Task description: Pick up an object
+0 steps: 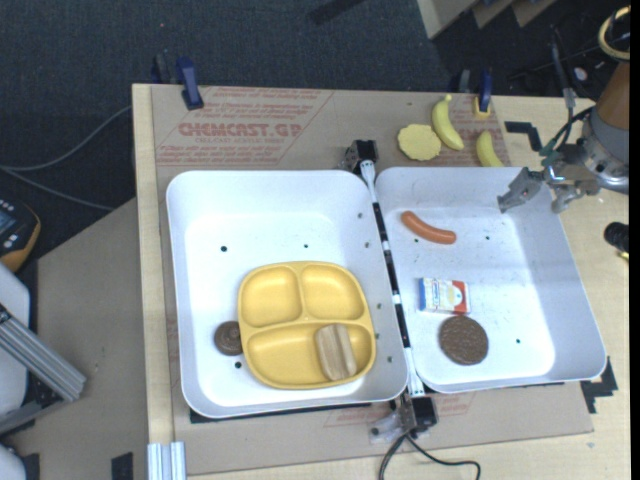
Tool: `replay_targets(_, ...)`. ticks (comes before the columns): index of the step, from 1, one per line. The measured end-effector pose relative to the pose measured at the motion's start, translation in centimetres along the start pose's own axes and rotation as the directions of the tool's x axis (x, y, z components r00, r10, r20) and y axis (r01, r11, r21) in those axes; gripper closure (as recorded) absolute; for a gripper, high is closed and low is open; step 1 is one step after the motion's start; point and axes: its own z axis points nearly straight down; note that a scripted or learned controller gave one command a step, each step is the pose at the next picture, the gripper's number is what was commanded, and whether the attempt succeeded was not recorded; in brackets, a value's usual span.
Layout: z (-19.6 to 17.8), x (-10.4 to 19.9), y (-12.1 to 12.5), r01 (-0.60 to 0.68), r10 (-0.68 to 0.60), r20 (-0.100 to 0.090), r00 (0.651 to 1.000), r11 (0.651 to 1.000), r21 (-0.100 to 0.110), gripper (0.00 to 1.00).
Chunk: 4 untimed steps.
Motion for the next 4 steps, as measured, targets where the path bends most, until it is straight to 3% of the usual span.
replay_targets(1,10.6,5.9,1.9,0.004,-0.004,-0.002,1.0,1.0,0.003,0.0)
replay_targets(2,10.2,12.1,0.2,0.003,-0.003,-0.002,1.0,1.0,0.004,0.0)
replay_targets(3,9.1,11.9,0.3,0.002,-0.002,-0.001,1.0,1.0,0.0,1.0)
replay_targets(4,9.2,11.9,0.3,0.001,-0.001,-0.001,1.0,1.0,0.001,0.0)
